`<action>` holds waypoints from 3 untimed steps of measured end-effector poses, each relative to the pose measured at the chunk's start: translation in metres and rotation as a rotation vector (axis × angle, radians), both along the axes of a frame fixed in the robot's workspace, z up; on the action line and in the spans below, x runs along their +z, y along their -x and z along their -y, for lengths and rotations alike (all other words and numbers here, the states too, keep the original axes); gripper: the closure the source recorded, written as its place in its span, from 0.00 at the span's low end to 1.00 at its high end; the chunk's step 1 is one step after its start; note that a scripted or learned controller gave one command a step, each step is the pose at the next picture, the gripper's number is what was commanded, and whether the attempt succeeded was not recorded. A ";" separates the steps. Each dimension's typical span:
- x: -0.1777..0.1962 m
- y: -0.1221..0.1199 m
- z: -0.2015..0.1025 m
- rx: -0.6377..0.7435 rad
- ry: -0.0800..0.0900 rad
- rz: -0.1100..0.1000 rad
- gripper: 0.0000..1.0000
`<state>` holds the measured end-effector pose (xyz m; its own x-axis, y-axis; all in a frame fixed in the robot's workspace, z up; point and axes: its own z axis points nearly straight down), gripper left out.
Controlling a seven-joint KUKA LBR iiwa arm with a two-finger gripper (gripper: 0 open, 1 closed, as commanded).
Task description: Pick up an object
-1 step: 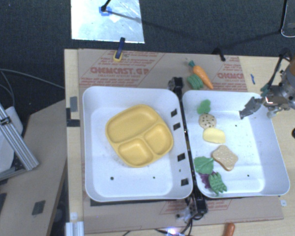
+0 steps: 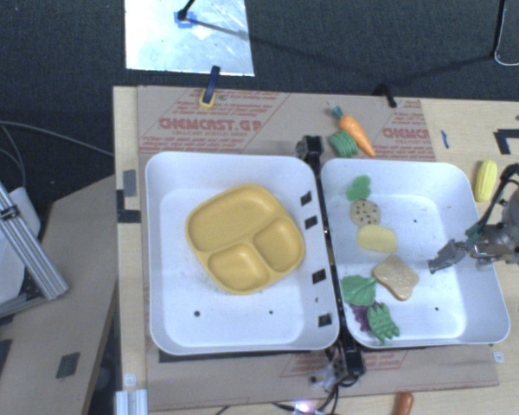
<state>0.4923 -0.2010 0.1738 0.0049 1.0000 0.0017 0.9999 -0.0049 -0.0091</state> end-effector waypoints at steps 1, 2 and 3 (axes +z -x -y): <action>-0.092 -0.086 -0.047 0.015 0.002 0.016 0.00; -0.090 -0.018 -0.098 0.008 -0.002 0.004 0.00; -0.078 -0.022 -0.095 0.007 0.002 0.013 1.00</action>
